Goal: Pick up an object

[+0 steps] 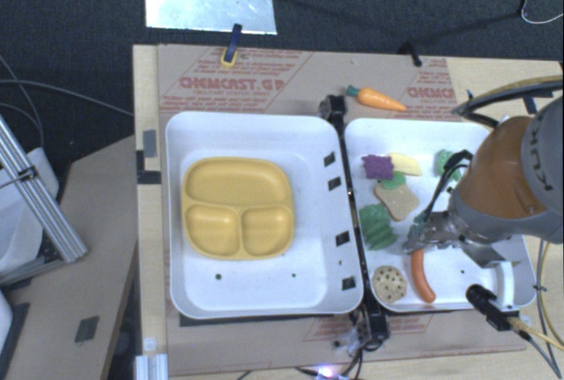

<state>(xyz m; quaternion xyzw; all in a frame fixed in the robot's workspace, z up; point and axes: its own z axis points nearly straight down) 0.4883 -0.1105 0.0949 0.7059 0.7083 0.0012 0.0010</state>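
Observation:
The right bin (458, 294) holds several toy foods: a purple grape bunch (378, 166), a yellow piece (406, 164), a tan bread slice (396, 199), a green leafy item (378, 227), a cookie (389, 282), a green piece (442, 161) and an orange-red sausage (422, 274). My gripper (423, 237) hangs low over the bin's middle, just above the sausage's upper end and right of the green leafy item. Nothing shows between its fingers.
The left bin (256, 127) contains a yellow compartment tray (237, 206). A toy carrot (377, 99) lies on the cardboard behind the right bin. The arm's orange band (493, 167) covers the bin's right part. Black clips line the divider between bins.

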